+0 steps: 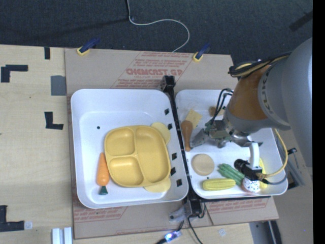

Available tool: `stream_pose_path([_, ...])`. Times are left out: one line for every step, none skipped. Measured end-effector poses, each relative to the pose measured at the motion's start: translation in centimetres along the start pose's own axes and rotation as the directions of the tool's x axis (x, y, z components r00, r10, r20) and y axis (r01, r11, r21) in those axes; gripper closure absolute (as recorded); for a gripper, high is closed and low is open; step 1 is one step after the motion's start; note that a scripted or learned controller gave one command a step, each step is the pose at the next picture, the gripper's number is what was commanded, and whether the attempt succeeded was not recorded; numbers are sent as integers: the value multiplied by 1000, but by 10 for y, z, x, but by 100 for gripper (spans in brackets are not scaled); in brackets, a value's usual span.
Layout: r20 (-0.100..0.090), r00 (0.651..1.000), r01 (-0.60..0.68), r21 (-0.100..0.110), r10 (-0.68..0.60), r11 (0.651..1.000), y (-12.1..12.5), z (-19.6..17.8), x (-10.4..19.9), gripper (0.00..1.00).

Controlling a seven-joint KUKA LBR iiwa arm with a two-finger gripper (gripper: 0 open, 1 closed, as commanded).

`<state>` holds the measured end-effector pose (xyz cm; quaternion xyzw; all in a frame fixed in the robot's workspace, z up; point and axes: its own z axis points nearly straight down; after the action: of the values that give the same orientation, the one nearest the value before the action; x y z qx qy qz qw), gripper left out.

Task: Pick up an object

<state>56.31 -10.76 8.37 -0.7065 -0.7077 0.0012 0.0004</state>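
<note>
Wooden bench with cardboard sheet under two white bins. Gripper (209, 135) seen low in right bin (277, 189), centre-right of frame; grip state cannot be told. Brown stick (187, 134) just beside it, beige disc (203, 164) below. Risk judged: crowded pieces nudged aside, grasp closing on nothing.

Two white bins side by side on tabletop (30, 136). Left bin (86, 111): yellow divided plate (136, 155) at centre, carrot (102, 173) touching plate at 9 o'clock. Right bin (277, 187): gripper (208, 136) near centre, arm (264, 98) entering from 2 o'clock. Tan round disc (203, 164) at gripper's 6 o'clock; yellow corn (218, 184) below disc; green vegetable (232, 172) just beside corn at 1 o'clock; brown stick (187, 133) at gripper's 9 o'clock.
</note>
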Motion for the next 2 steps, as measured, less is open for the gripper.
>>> stream_pose_path([1,1000,0,-2,0,1000,0,-11,0,100])
stream_pose_path([-1,1000,0,-6,0,1000,-1,-74,2,100])
